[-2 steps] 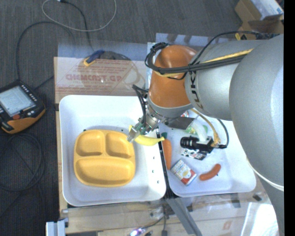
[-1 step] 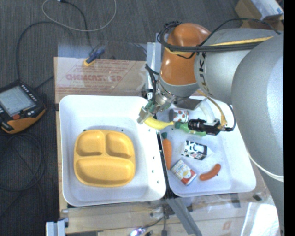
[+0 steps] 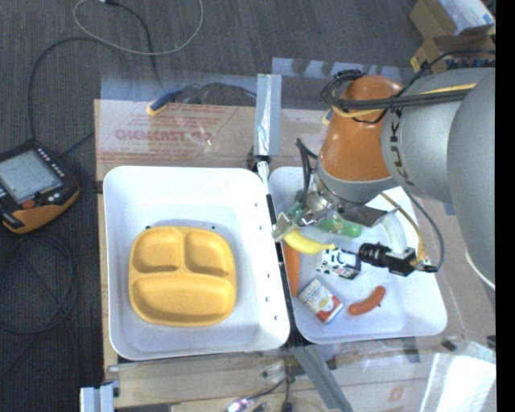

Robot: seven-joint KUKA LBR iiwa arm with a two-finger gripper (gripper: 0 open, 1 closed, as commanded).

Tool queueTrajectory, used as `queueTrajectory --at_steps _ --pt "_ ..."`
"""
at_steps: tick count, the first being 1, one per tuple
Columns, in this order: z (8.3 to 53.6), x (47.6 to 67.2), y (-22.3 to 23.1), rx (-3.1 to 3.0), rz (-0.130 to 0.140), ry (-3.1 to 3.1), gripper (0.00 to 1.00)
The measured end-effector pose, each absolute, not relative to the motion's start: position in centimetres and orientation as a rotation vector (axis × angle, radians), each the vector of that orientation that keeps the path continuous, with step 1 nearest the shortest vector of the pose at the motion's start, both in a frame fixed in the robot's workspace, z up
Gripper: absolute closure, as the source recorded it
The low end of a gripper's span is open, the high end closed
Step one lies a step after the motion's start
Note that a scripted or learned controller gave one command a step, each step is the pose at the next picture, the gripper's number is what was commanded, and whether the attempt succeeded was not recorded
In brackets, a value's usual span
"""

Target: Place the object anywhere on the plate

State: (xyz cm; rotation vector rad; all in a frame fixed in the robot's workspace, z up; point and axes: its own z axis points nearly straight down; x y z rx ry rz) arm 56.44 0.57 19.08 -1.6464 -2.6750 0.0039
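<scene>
One object, the banana, lies in the right bin, directly under the gripper; finger state cannot be told. Pick step in hand. Next: secure, lift, carry toward nine o'clock to the yellow plate.

Dark grey carpet is seen across the upper left and left of the frame, crossed by thin cables. Cardboard boxes are stacked at the upper right.
</scene>
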Motion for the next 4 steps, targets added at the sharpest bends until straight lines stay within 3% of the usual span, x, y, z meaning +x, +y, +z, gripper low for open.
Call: queueTrajectory --at_steps 1,2,3,4 --pt "20.3 56.2 0.5 -1.81 0.001 -2.569 1.0" --pt "21.3 59.5 5.4 -1.687 0.005 -2.651 1.0" --pt "23.7 65.9 5.4 -1.738 0.004 -2.619 1.0" --pt "19.7 58.4 7.9 -1.592 0.005 -2.707 1.0"
